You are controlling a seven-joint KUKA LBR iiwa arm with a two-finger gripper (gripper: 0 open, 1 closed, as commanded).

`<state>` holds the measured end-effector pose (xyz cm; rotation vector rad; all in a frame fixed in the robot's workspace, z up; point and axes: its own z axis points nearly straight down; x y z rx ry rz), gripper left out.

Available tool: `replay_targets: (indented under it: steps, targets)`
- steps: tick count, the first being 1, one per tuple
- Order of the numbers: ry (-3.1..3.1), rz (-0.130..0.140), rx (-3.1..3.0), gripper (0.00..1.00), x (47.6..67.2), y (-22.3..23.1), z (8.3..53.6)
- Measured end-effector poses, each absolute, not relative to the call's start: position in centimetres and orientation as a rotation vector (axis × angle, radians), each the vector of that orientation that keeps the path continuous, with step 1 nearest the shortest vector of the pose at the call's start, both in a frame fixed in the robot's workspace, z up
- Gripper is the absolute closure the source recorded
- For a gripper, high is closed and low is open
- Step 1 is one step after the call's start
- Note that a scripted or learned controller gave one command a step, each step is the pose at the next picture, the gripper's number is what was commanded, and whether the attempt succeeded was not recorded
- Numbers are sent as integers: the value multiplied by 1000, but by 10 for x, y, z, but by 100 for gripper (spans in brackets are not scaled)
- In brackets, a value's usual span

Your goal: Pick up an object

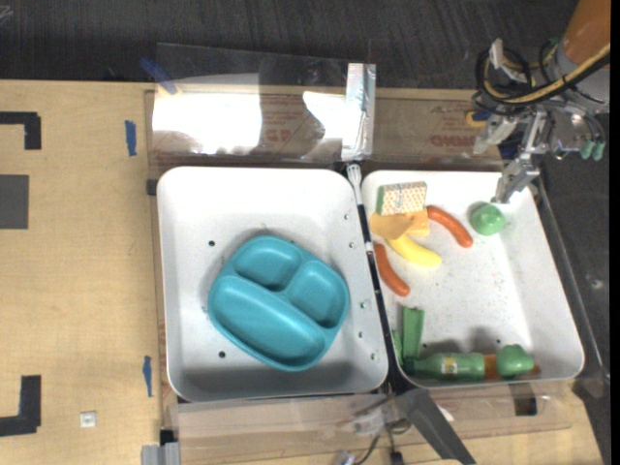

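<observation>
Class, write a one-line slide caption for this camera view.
Gripper poised by a green ball in the right bin; teal tray in the left.

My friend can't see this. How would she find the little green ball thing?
Start at the right white bin, the one without the big teal divided plate. Go to its far right corner, just below the robot's hand. The green ball sits there alone, round, beside a long orange sausage, unlike the green bottle at the near edge.
</observation>
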<state>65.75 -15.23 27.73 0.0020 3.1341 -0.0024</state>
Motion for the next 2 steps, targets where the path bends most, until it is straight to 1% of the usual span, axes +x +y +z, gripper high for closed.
replay_targets:
  steps: [1, 2]
  targets:
    - [3124, 2, 377, 0, 665, -151, 148]
    - [3089, -2, 557, 0, 660, -150, 98]
